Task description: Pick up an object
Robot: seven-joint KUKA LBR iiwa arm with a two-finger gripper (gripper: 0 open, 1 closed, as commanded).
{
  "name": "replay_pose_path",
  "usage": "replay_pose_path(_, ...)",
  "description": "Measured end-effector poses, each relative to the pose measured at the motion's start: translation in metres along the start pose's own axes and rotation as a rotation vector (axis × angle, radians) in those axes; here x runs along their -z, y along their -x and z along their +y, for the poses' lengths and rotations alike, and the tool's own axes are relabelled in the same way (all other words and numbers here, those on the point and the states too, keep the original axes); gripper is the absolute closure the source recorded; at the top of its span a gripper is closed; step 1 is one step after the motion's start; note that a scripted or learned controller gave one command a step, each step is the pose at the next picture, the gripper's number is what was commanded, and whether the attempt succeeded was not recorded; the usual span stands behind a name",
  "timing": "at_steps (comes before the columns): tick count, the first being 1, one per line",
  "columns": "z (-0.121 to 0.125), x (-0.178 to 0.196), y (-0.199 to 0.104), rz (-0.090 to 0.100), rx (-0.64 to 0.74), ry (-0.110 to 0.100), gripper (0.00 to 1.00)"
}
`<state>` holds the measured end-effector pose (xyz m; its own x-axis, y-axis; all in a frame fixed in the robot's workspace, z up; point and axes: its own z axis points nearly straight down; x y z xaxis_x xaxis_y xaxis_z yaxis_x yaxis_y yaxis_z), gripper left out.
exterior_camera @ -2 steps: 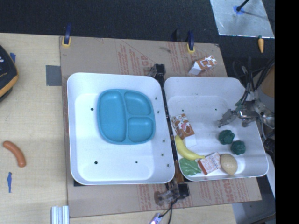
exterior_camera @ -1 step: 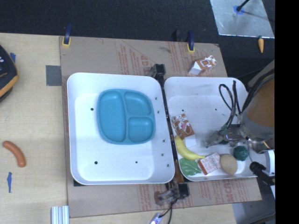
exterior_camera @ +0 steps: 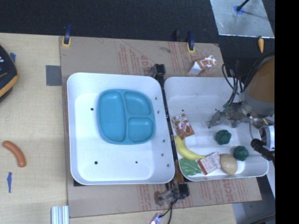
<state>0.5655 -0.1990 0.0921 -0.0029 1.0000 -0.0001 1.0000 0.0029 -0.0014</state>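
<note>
Two shallow white bins sit side by side on a brown cardboard sheet. The left bin (exterior_camera: 79,125) holds a blue divided plate (exterior_camera: 125,116), lying flat towards its far half.

The right bin (exterior_camera: 196,87) holds the loose items, mostly along its near edge. A small printed packet (exterior_camera: 182,126) lies by the left wall. Just nearer than it, a yellow banana (exterior_camera: 185,149) curves towards the near right, its end touching a green leafy piece (exterior_camera: 188,166) in the near left corner. A red and white carton (exterior_camera: 210,163) lies beside the leafy piece, touching a tan potato-like item (exterior_camera: 228,164) on its right. Two dark green lumps occupy the right half: one (exterior_camera: 223,136) near the middle, the other (exterior_camera: 240,152) nearer and further right, just beyond the potato-like item.

The gripper (exterior_camera: 224,117) reaches in from the right over the right bin's far right part, just beyond the first green lump and apart from it. Nothing is visible between its grey metal parts; whether the jaws stand open or closed cannot be told.

Outside the bins, a small carton (exterior_camera: 202,65) lies on the cardboard beyond the right bin, and a sausage (exterior_camera: 15,153) lies on the bench at far left
</note>
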Motion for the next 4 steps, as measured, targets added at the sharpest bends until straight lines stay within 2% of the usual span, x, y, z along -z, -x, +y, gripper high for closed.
replay_pose_path(1,-0.051,-0.001,-0.040,0.000,0.002,-0.003,0.00)
replay_pose_path(2,-0.024,0.000,0.012,0.000,0.000,0.000,0.00)
replay_pose_path(3,0.072,0.074,0.013,-0.001,0.001,0.002,0.00)
replay_pose_path(4,-0.007,0.026,0.005,0.000,0.002,-0.003,0.00)
